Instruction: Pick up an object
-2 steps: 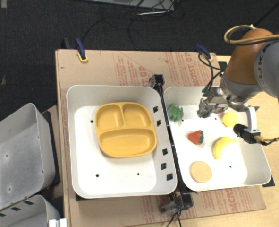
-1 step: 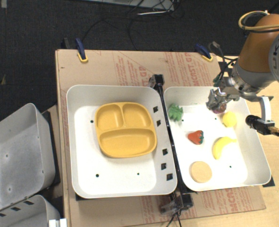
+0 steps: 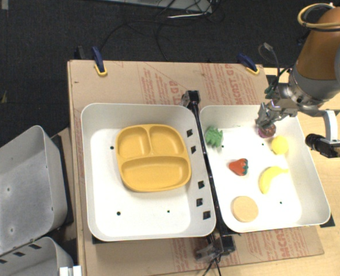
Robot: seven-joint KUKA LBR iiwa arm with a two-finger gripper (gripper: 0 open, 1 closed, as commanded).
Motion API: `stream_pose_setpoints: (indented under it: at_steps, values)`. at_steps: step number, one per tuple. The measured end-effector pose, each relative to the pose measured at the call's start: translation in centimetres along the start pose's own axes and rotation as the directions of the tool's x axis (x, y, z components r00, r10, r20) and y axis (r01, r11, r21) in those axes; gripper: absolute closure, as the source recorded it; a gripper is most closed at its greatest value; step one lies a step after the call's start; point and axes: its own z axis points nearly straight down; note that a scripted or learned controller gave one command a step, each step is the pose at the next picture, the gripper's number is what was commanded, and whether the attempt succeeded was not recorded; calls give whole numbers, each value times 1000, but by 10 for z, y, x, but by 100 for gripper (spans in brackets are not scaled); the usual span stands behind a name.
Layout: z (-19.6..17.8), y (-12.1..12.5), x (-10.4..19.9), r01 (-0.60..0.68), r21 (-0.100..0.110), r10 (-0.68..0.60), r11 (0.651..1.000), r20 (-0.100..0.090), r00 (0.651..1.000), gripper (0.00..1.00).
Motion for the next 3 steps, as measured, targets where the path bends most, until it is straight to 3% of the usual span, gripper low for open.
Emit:
stream_pose_setpoints:
  at_steps: [3]
  values:
    - [12, 8, 168, 5, 4, -5, 1000, -1, 1000, 100]
